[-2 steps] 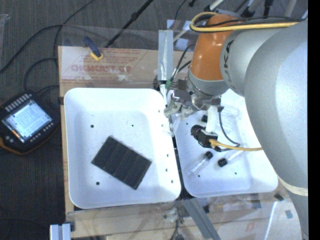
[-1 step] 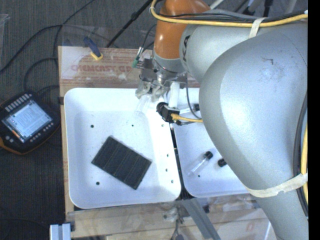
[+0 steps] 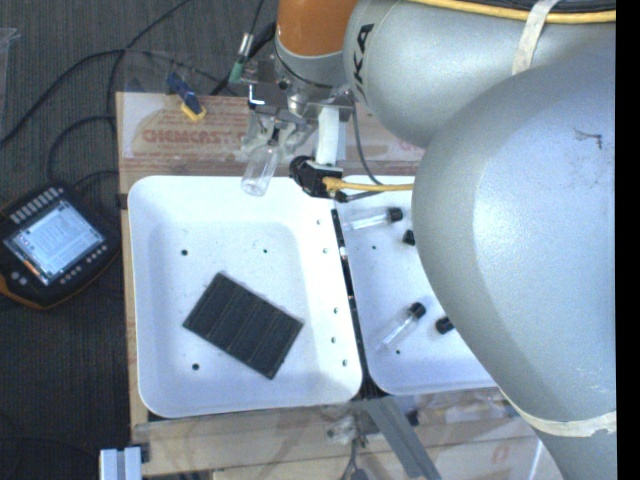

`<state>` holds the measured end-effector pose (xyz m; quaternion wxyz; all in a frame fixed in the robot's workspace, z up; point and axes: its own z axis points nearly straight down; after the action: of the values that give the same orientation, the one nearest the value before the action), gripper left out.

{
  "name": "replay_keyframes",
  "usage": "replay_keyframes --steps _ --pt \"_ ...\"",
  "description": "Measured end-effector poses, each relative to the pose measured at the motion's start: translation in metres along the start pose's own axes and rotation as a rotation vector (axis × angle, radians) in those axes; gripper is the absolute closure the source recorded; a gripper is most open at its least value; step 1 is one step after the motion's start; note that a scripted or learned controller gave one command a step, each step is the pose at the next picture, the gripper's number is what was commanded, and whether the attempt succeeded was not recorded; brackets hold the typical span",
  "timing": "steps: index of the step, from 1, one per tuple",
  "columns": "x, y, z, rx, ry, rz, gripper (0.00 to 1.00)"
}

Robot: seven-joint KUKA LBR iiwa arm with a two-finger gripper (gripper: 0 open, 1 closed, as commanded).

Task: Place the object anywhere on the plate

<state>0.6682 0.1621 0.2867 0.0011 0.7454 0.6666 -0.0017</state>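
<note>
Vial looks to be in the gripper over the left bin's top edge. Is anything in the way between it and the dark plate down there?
Nothing visible. The gripper holds the clear vial above the left bin's far rim, and the bin floor between there and the dark plate is bare white.

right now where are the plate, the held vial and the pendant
plate point(image 3: 243, 325): camera view, middle of its dark ribbed top
vial point(image 3: 259, 172): camera view, its clear body under the gripper
pendant point(image 3: 55, 240): camera view, its lit screen

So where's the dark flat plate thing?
The dark plate lies flat in the left white bin, toward its front, left of the divider between the bins.
</note>
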Motion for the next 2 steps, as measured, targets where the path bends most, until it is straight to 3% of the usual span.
replay_keyframes --steps 1,2 --pt "0.047 -0.006 0.103 0.002 -0.002 0.141 1.0" --pt "0.071 -0.008 0.087 0.0 0.0 -0.219 1.0"
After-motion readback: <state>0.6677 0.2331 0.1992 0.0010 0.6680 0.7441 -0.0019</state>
